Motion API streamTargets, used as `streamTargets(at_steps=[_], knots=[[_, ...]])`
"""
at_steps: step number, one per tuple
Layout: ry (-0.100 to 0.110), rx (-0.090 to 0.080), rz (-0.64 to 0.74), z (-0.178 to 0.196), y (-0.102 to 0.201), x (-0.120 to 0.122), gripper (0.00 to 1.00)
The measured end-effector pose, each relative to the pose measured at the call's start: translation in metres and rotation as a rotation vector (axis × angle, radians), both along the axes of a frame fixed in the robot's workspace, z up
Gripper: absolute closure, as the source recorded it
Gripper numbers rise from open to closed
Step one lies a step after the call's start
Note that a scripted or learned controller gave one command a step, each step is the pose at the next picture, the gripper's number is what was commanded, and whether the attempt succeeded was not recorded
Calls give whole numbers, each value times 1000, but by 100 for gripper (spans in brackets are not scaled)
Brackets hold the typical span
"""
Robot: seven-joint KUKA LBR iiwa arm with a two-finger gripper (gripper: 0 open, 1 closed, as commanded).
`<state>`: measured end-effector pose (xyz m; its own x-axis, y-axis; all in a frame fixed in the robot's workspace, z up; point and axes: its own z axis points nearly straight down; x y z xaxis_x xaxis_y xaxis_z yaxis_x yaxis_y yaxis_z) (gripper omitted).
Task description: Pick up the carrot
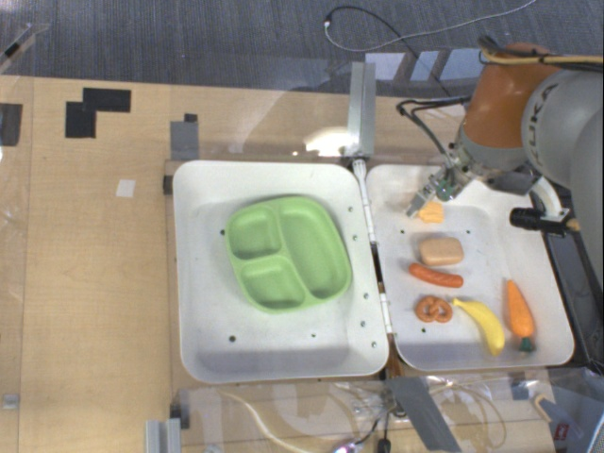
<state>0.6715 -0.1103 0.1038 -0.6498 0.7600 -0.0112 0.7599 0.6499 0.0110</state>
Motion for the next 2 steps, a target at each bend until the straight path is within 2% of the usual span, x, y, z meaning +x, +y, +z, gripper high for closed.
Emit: streamTargets(at_steps=[1, 2], knots=[[7, 2, -44, 84, 45, -60, 100], [3, -1, 134, -15, 10, -23, 100]])
